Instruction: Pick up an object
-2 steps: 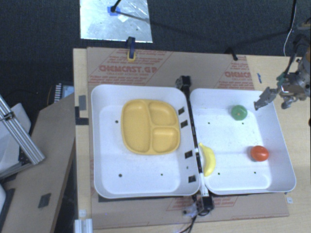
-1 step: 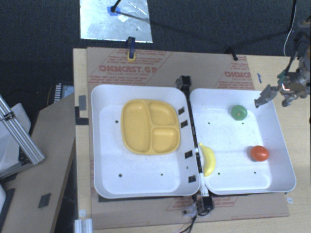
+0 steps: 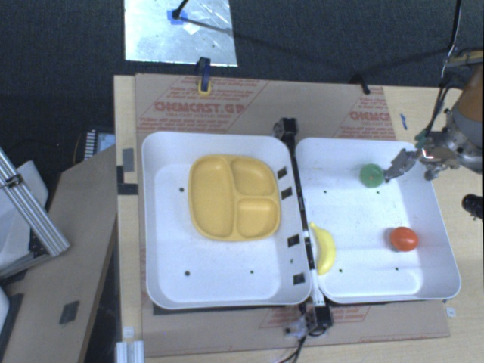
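While hovering just beside the green ball [image 3: 370, 175], the gripper [image 3: 398, 166] is lining up for a grab; finger state: cannot tell

One fixed camera, mounted above the tabletop [image 3: 423, 100], looking down at a slant; far edge of the tabletop toward the top of frame, near edge toward the bottom; distance moderate, both white bins whole in frame, left bin [image 3: 162, 278] and right bin [image 3: 435, 271] side by side; dark floor beyond; arm [image 3: 465, 127] enters from the right edge.
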You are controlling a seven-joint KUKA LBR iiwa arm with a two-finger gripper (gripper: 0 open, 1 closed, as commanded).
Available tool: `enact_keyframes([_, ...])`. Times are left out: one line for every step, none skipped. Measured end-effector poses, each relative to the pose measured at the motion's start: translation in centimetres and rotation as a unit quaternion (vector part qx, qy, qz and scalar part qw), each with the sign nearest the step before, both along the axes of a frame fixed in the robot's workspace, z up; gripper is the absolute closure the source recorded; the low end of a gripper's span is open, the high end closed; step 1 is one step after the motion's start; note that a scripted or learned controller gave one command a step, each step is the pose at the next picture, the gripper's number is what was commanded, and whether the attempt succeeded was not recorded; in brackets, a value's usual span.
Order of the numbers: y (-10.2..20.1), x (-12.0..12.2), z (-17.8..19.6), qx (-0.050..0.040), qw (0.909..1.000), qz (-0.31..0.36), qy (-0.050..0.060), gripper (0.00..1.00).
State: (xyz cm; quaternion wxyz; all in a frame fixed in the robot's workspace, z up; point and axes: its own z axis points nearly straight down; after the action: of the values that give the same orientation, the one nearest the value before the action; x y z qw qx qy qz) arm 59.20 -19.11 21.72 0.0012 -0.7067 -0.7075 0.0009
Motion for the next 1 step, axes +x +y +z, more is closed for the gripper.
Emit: enact_keyframes([0.97,0.05,-5.74,0.0003,1.0,0.001,0.0,0.0])
